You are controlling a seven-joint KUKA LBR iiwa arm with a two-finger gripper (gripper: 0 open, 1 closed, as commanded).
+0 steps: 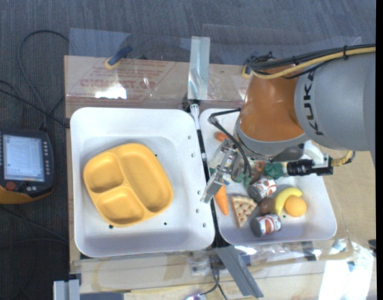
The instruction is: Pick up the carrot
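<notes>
The carrot (221, 200), small and orange, lies at the left edge of the right bin (328, 230), its tip pointing toward the bin's front. My gripper (217, 179) hangs low over that bin's left side, just above and to the left of the carrot, with one metal tip close beside the carrot's upper end. The carrot rests on the bin floor. The orange-banded wrist (269, 108) covers the back of the right bin.
Beside the carrot lie a pizza slice (242, 210), two cans (266, 225), a banana (283, 197) and an orange (295, 207). A yellow divided tray (127, 183) sits in the left bin (85, 242). The dividing rim between the bins runs right beside the gripper.
</notes>
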